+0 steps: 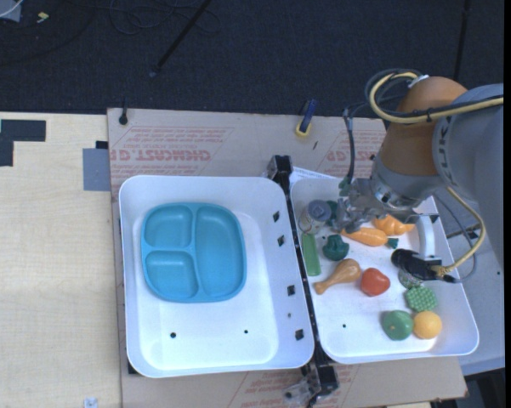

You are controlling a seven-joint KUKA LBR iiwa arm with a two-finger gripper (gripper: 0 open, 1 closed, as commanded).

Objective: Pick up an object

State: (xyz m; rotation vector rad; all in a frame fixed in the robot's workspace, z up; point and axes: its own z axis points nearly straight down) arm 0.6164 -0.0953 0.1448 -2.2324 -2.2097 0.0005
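the gripper (350,211), grip state unclear, hangs right of frame centre over a light, stiff, slippery orange carrot (367,237); pinch its thick middle.

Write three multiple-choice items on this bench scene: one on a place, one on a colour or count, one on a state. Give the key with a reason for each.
1. Where does the blue divided plate lie?
A. In the left bin
B. In the right bin
C. On the cardboard outside both bins

2. How many compartments does the plate have?
A. Two
B. Three
C. Five

3. Where is the tool now?
A. Over the left bin
B. Out over the bare wooden bench
C. Low over the far part of the right bin, among the toy foods

Key:
1 A, the plate sits alone on the left bin's floor.
2 B, two small sections on the left and one long section on the right.
3 C, it hangs beside the orange carrot and the dark green piece.
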